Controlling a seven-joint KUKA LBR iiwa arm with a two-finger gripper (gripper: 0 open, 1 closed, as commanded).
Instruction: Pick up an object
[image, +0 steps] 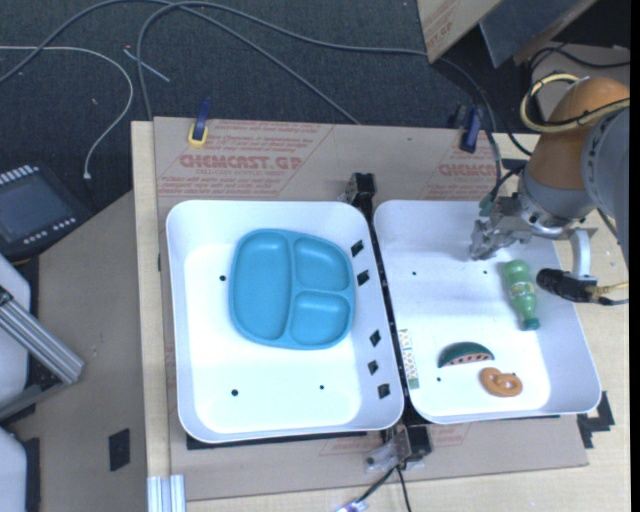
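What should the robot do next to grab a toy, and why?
Probably slide the hand toward the green bottle and lower over it. The hand sits in the right bin with no toy between its fingers, and that bottle lies nearest; the watermelon slice and pretzel lie farther.

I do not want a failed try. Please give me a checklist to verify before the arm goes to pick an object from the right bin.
1. Objects in right bin: green bottle, watermelon slice, pretzel. Ok.
2. Objects apart from one another: ok.
3. Claw above the right bin, up-left of the bottle: ok.
4. Claw open: cannot tell.
5. Nothing held in claw: cannot tell.
6. Blue plate lies in left bin, out of the way: ok.
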